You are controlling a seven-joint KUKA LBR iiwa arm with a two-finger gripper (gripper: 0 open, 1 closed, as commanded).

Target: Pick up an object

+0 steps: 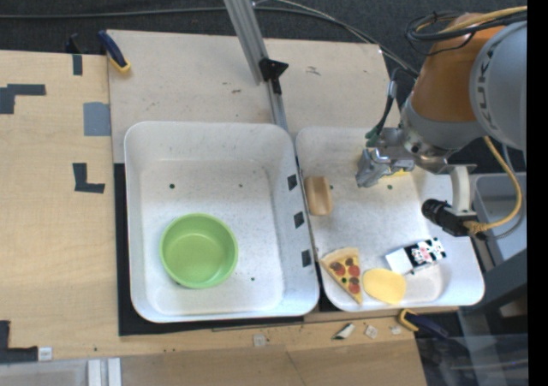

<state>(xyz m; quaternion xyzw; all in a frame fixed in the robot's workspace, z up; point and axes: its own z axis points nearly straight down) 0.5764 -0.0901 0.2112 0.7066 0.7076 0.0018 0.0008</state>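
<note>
My gripper (370, 172) hangs over the upper part of the right bin (402, 226), below the orange-banded wrist. A small yellow patch (397, 172) shows just right of it, mostly hidden by the wrist, and I cannot tell what it is. A tan block (318, 195) lies left of the gripper by the bin's left wall. Along the near edge lie a pizza slice toy (344, 273), a yellow disc (384, 285) and a black-and-white toy (417, 256). Nothing visible sits between the gripper and these objects.
The left bin (171, 153) holds a green bowl (199, 249) at its near left. A slanted metal pole (248, 29) comes down to the wall between the bins. Cables and a black fitting (445, 215) hang off the arm at the right.
</note>
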